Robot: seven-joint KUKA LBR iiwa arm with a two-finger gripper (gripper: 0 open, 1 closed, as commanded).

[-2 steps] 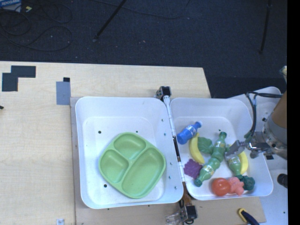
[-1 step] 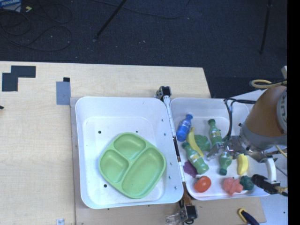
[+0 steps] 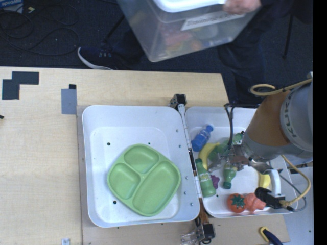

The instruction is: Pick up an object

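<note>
My gripper (image 3: pixel 228 162) is low in the right bin (image 3: pixel 240 212), reaching in from the right over a cluster of toys. Just below it a small green bottle (image 3: pixel 229 176) stands tilted, touching or very near the gripper. A yellow banana (image 3: pixel 206 152) and a blue bottle (image 3: pixel 201 137) lie to its left. A larger green bottle (image 3: pixel 206 181) rests along the bin's left wall, next to a small purple piece (image 3: pixel 215 180). A red tomato (image 3: pixel 237 202) and an orange toy (image 3: pixel 254 202) sit at the front.
The left bin (image 3: pixel 97 131) holds a green divided plate (image 3: pixel 144 179). A yellow item (image 3: pixel 265 180) lies under the arm's cables. At the back a person's hand (image 3: pixel 242 1) holds a clear plastic tub (image 3: pixel 189 24) above the floor.
</note>
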